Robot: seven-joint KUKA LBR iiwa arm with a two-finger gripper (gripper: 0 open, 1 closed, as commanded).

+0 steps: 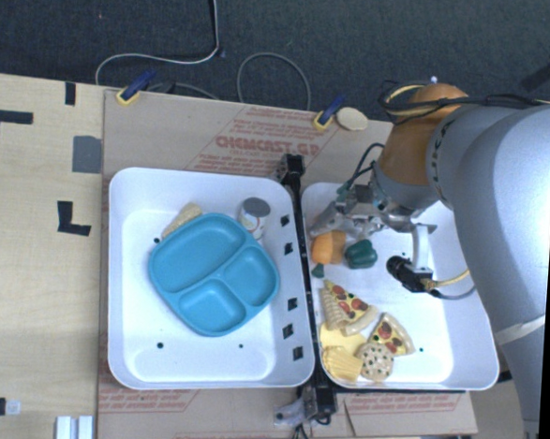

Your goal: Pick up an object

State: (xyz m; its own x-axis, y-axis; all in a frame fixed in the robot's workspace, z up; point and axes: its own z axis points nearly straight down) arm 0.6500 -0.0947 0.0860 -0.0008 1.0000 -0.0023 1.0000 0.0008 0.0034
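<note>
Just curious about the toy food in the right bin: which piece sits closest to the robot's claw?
The orange piece, at the bin's upper left beside the green one, lies just below the claw. The pizza slices and cookie lie farther down.

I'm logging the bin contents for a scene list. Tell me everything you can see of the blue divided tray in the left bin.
The blue tray is a light blue, plastic-looking plate with rounded corners and three compartments, two smaller and one larger. It lies right side up, turned at a slant, on the left bin's floor. A tan object sticks out from behind its upper left edge, and a small grey can stands by its upper edge.
</note>
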